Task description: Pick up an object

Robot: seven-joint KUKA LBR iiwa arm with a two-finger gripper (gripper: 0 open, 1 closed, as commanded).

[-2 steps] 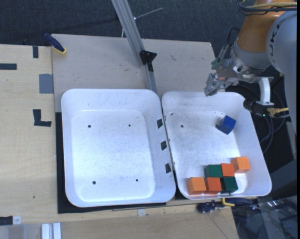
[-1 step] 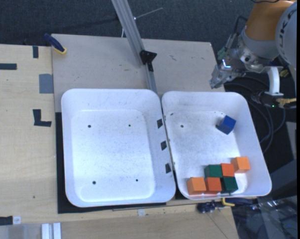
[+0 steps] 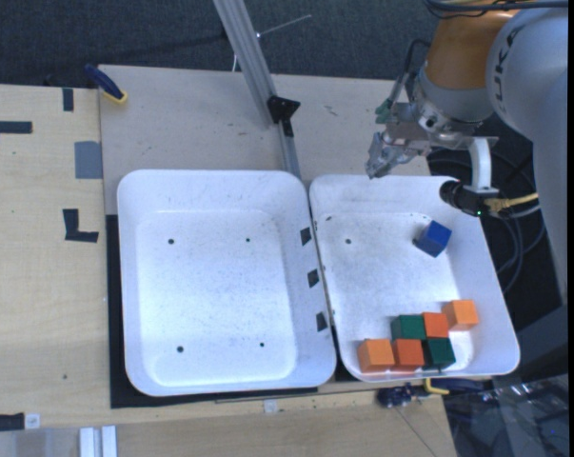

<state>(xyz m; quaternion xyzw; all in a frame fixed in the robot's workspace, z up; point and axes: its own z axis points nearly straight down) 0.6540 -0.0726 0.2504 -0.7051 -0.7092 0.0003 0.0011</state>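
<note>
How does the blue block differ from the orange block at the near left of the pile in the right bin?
The blue block lies alone near the middle of the right bin; the orange block sits in the cluster at the bin's near edge. The blue block is turned at an angle; the orange block sits almost square to the bin edge. Both look like small cubes of similar size.

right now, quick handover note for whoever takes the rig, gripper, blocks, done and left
Gripper: above the far rim of the right bin, nothing seen in it; whether it is open or shut cannot be told.
Blue block: alone in the right bin, nearest the gripper.
Orange and green blocks: clustered at that bin's near edge.
Left bin: no blocks seen.
Done: nothing picked up yet.
Left: descend on a block, probably the lone blue one, grasp and lift.
</note>
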